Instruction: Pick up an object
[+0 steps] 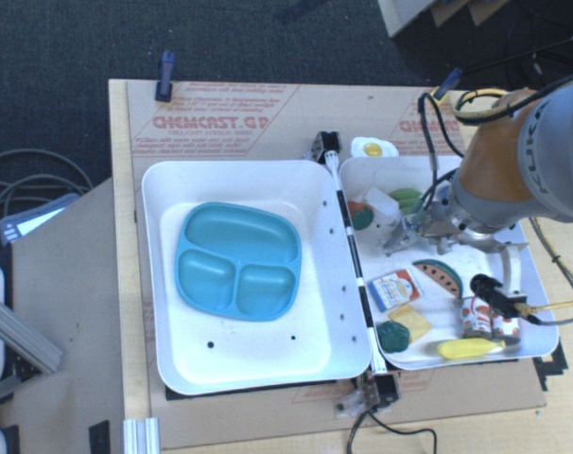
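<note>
Several small toys crowd the right bin [542, 348]; we favour the light, stiff banana [469, 349], gripped across its middle. Whether our tool [411, 230] is spread, we cannot tell.

The right bin [542, 343] carries the objects. A yellow banana [468, 349] lies flat along its near edge. Beside it, toward the near left corner, sit a green round piece [393, 336] and a yellow block [414, 322]. A watermelon slice [439, 277] lies in the middle, a small packet [393, 290] to its left, and a can [476, 318] lies near the banana.
</note>
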You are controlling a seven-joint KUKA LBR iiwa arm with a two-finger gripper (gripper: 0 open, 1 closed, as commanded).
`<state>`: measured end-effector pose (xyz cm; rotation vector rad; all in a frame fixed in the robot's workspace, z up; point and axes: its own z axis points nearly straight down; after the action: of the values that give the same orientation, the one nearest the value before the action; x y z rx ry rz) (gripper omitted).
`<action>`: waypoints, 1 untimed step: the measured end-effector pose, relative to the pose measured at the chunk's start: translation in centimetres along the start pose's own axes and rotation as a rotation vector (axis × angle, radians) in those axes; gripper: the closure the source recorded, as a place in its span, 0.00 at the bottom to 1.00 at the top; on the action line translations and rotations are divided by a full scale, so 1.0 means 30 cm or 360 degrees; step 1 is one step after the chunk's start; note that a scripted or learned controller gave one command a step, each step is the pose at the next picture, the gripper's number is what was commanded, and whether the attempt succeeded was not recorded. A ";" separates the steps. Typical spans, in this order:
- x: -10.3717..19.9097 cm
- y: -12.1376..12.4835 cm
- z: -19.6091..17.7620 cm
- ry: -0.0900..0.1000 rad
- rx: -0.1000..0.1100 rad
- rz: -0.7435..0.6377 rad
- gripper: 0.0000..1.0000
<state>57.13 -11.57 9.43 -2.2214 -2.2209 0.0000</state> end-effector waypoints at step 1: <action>0.015 -0.089 0.034 0.0001 0.0003 0.0000 0.00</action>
<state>54.45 -11.13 8.42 -2.2202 -2.2197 0.0015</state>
